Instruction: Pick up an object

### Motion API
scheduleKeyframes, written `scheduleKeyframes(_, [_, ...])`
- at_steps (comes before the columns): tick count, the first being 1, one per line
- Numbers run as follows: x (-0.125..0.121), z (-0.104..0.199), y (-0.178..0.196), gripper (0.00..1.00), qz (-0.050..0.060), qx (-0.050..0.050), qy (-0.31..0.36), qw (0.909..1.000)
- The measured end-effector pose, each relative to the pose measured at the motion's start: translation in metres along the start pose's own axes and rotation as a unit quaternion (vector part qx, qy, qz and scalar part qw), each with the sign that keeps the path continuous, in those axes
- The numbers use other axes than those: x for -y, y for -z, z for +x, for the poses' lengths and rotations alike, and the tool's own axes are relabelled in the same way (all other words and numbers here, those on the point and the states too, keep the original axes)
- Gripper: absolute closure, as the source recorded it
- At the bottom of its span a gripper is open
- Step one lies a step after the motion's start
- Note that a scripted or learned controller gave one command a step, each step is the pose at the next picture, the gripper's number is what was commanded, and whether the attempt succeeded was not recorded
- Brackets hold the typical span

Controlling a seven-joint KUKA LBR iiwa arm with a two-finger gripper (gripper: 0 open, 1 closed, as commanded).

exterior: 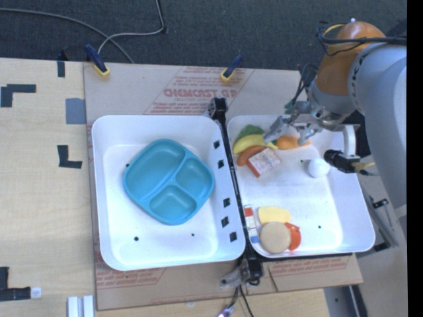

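Toys lay crowded in the right bin [344,226], and the gripper [289,132] hung low over its far end, right above a small orange piece [287,142]. Whether the claw was parted or closed could not be told, and no object showed clamped in it. The orange piece was rounded and sat near the bin's far wall. Just beside it, toward the divider, lay a yellow-green banana-shaped toy [247,136], a red curved piece [246,155] and a small white-and-red packet [264,162], all bunched close together. A white ball [317,169] rested apart from these, nearer the right wall. At the near end sat a yellow slice [273,214] touching a tan round bun [275,237] with red at its edge. The left bin [112,236] held a blue divided plate [169,181]. Both bins stood on a cardboard sheet [192,91] clipped to a wooden bench [39,197], with dark carpet [231,18] and a cable beyond.
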State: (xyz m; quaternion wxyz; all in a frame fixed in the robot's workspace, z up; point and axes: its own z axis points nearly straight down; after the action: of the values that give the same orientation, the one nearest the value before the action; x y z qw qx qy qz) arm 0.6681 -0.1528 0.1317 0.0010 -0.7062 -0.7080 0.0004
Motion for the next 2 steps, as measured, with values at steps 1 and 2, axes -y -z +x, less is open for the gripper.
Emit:
scheduleKeyframes(1, [0.003, 0.047, -0.042, 0.00, 0.010, 0.006, -0.002, 0.9999])
scheduleKeyframes(2, [0.000, -0.017, -0.010, 0.00, -0.001, 0.001, -0.001, 1.0000])
